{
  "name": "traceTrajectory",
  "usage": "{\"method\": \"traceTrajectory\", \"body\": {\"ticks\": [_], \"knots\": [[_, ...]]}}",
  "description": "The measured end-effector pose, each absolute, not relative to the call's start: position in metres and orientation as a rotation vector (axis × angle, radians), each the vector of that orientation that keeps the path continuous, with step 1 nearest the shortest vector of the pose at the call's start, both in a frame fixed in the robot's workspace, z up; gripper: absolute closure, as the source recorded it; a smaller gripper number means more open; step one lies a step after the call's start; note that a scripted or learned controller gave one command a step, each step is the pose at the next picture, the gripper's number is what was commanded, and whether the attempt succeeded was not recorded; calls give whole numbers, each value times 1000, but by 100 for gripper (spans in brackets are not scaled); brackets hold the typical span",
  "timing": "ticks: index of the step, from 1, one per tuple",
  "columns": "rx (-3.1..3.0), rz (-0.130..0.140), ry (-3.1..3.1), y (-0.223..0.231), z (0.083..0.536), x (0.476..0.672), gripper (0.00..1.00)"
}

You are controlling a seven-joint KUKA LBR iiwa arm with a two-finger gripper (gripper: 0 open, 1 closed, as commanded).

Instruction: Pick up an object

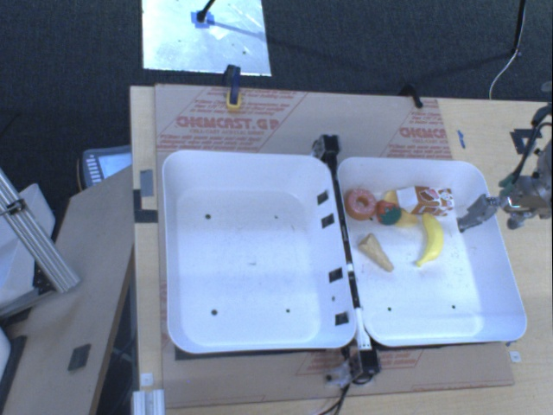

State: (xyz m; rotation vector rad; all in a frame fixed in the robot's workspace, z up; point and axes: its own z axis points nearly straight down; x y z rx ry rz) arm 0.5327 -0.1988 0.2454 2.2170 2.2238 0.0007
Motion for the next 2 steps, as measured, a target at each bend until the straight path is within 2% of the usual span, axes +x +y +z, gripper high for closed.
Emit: {"method": "traceTrajectory", "body": {"ticks": [1, 2], "knots": [[2214, -1, 2230, -206, 167, 569, 0], [2212, 1, 2228, -206, 103, 621, 0]]}}
